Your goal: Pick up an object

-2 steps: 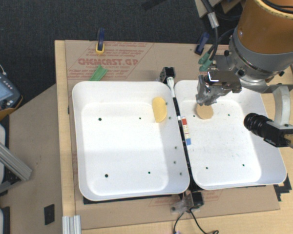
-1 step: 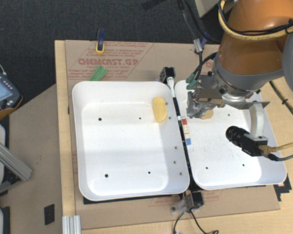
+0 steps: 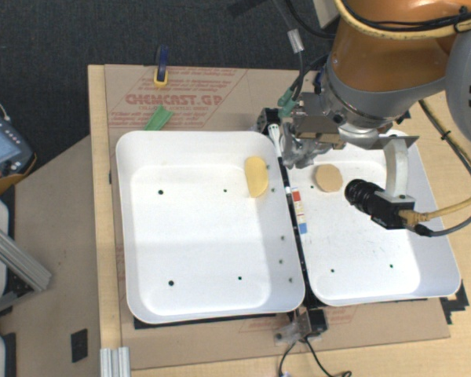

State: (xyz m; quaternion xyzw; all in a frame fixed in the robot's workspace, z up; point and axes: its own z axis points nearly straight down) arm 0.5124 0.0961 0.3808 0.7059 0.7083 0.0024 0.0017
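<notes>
Over the right bin (image 3: 424, 281), near its upper left corner, we saw the gripper (image 3: 301, 157) hanging low beside a round tan disc (image 3: 328, 178); whether it was open or closed, we could not tell. An oval yellow piece (image 3: 256, 177) lay in the left bin (image 3: 141, 289), near the divide. We judged a clean pick needed the gripper centred over the disc before descending.

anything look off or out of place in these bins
Nothing looks spilled or broken. The yellow oval piece lies in the left bin close against its right wall, an awkward spot to grasp. The round tan piece sits flat in the right bin, beside the gripper.
</notes>
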